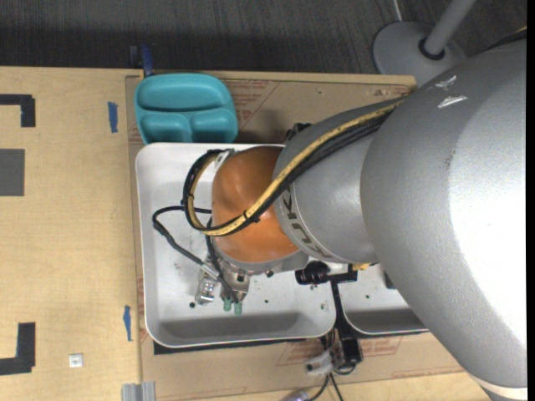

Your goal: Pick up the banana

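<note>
My grey arm with its orange band (pixel 247 207) reaches in from the right and hangs over most of the left white bin (pixel 152 249). The gripper (pixel 224 296) points down close to the bin floor, near the front wall and a little left of the middle. The arm's bulk hides the bin floor beneath it and most of the right bin. Black and yellow cables loop off the wrist over the left part of the bin.
A teal moulded tray (pixel 185 109) stands on the bench just behind the left bin. A strip of the right bin (pixel 380 322) shows below the arm. Bare bin floor lies to the left of the gripper. Small dark specks dot the floor around it.
</note>
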`<state>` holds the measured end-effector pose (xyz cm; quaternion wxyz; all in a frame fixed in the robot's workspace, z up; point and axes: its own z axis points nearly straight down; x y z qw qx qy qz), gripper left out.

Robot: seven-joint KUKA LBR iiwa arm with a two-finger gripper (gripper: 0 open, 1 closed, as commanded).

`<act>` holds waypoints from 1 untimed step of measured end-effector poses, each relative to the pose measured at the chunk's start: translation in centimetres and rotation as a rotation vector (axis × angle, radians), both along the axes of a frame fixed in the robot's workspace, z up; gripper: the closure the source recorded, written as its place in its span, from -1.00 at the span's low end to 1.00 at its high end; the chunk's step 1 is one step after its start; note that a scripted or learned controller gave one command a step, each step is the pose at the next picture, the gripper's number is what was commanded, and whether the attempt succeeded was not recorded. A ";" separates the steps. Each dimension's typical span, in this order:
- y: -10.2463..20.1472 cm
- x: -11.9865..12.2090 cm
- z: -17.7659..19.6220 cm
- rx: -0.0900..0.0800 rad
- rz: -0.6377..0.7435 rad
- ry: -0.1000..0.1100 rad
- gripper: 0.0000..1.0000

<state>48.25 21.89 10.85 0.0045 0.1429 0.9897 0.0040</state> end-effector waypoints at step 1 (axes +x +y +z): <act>0.1 0.1 1.0 0.002 -0.001 -0.004 1.00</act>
